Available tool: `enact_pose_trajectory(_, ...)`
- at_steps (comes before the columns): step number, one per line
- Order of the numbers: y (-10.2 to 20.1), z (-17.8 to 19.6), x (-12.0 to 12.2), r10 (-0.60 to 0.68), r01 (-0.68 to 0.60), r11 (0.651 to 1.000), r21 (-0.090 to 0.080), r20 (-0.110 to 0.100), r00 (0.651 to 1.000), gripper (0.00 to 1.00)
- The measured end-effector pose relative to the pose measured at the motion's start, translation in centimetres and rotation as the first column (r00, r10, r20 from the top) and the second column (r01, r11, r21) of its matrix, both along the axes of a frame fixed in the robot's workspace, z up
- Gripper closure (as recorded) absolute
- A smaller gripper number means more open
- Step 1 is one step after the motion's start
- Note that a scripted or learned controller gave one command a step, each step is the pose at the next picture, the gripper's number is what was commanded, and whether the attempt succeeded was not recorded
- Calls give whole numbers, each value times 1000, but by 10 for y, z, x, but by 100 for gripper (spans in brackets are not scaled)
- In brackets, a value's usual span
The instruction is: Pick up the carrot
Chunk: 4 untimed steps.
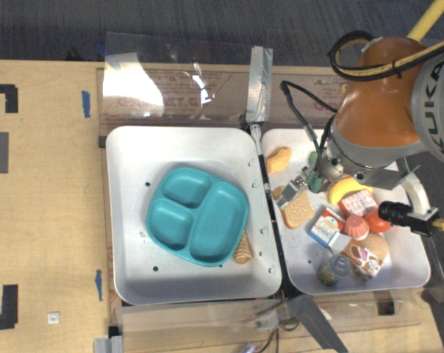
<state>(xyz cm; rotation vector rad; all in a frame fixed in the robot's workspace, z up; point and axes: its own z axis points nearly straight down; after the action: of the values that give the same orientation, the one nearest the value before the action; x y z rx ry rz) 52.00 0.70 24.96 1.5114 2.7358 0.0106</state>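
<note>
Approach under way: the grey-and-orange arm's gripper [315, 176], open or closed impossible to tell, hangs over the cluttered right white bin [417, 274], near the small orange carrot-like piece [278, 159] by its far-left corner, which it must next descend upon.

We are seeing the arm [387, 101] wearing a glossy orange band, with grey casing showing part of dark lettering, black cables looping over it, and a yellow hose trailing away.

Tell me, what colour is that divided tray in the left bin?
Teal, plain all over; the tray shows clearly in the camera view.
</note>
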Motion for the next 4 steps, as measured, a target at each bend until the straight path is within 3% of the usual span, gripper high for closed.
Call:
enact_pose_trajectory(1, 81, -67, -42, -66, 66, 998, 3, -22, 998, 100)
enact_pose_trajectory(2, 120, -83, -41, -174, 174, 985, 1, -20, 985, 100)
enact_pose_trajectory(3, 109, -71, -38, 141, -141, 990, 2, -16, 990, 100)
enact_pose_trajectory(4, 171, -62, -41, 288, -288, 958, 2, -15, 958, 100)
